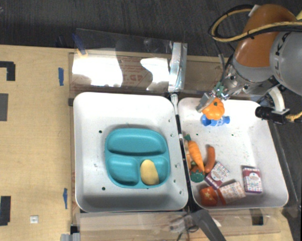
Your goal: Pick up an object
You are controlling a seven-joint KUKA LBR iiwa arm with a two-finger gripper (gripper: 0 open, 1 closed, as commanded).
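The tool (214, 101) is over the back of the right bin (273, 166). It grips a small orange toy (213, 110) with a blue bottom. Nearer the front lie a carrot (195, 154), a tomato (208, 195) and small boxes (252, 179). The left bin (86, 140) has a teal tray (135, 149) with a yellow potato (149, 172).

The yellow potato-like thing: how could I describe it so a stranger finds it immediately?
Look in the left white bin, where a teal divided tray lies. The pale yellow potato sits in the tray's lower right compartment, the one yellow thing in that bin.
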